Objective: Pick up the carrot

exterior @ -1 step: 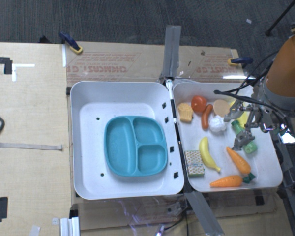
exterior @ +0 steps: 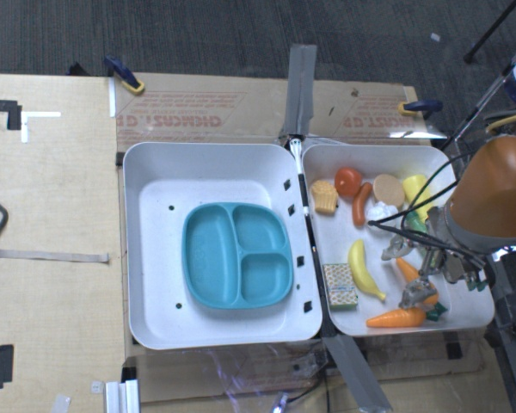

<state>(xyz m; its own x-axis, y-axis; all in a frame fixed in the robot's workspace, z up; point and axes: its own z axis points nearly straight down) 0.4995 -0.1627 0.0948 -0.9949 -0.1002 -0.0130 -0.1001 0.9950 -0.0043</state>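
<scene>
In the right bin (exterior: pixel 464 321), at about 5 o'clock, the carrot (exterior: pixel 396 318) lies flat on the floor near the front wall, orange body w/ green top pointing right. The gripper (exterior: pixel 417 293) hangs just above it, at roughly 1 o'clock from the carrot's middle. Metal fingers (exterior: pixel 410 298) point down, tips near or touching the carrot's upper side; can't tell which. Jaws: can't tell if apart or together, too cluttered w/ cables and toy pieces. A second small orange piece (exterior: pixel 406 270) sits at 12 o'clock from the gripper, maybe another carrot-like toy; unclear.

Other things in the right bin: banana (exterior: pixel 361 269) at 9 o'clock from the gripper, waffle-pattern block (exterior: pixel 340 284) left of that, tomato (exterior: pixel 347 180), sausage (exterior: pixel 360 204), corn (exterior: pixel 324 197), a tan round thing (exterior: pixel 387 189) and a yellow piece (exterior: pixel 414 186) towards 12 o'clock.

Left bin (exterior: pixel 146 231) holds a blue divided tray (exterior: pixel 238 255).

Progress, as a judgement: approach looks done, arm is over the right spot. Grasp not confirmed; carrot looks to be resting on the bin floor, not lifted. Left to do: close on it, raise it clear.
</scene>
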